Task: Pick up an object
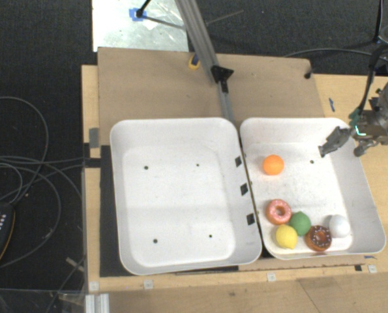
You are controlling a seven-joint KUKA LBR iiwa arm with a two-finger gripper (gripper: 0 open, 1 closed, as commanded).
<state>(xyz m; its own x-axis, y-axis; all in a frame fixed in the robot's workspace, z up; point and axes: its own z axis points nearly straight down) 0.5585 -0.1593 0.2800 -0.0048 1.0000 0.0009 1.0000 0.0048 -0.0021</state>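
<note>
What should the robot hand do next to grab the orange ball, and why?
Probably move the gripper toward the orange ball and lower it. Its fingers are spread with nothing between them, it sits near the right bin's far right edge, and the ball lies alone, apart from the other toys.

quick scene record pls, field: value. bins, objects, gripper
left bin: white, shallow
right bin: white, shallow, holds six objects
orange ball: alone, mid-bin
pink donut: front cluster
green ball: front cluster
yellow lemon: front cluster
chocolate donut: front cluster
white ball: front right corner
gripper: over right bin's right side, open, holding nothing
</note>
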